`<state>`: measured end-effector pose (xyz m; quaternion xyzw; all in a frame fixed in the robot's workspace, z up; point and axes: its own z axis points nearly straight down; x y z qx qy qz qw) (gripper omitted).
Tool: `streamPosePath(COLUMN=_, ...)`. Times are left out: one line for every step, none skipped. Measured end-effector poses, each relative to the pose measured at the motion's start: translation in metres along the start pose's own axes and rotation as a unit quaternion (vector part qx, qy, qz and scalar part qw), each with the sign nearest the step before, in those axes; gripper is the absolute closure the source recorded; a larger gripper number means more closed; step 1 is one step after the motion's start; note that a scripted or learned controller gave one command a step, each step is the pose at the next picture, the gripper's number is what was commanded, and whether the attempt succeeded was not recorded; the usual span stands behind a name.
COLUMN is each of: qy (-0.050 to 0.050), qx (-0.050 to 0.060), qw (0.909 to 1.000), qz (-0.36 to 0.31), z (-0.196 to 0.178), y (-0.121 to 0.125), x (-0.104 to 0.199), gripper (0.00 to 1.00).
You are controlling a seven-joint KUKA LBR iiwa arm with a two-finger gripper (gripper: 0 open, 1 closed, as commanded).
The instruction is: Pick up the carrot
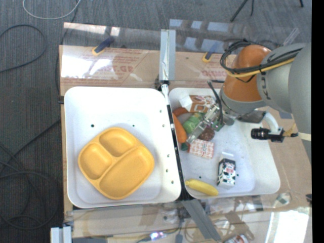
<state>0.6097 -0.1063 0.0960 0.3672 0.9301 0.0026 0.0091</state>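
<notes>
- The light is bright and even.
- The white bins (116, 97) look very bright.
- Shiny glare sits on the clear sheet (101, 65) at the back.
- Shadows are soft.
- Small things look a little fuzzy.

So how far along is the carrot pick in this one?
Early. Done: the gripper has reached into the right bin, low over the clutter. In hand: nothing visible between its fingers. Left: the carrot lies against the bin's left wall beside the gripper; it needs grasping and lifting.

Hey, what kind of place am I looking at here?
Probably a robot lab test bench: a robot arm reaches over two white bins, toy food like a carrot and banana, cables on carpet.
</notes>
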Motion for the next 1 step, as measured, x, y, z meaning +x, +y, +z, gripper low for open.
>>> streamPosePath(qy=0.026, qx=0.018, qw=0.9991, qz=0.029, z=0.0000, y=0.0180, x=-0.0304, gripper=0.00)
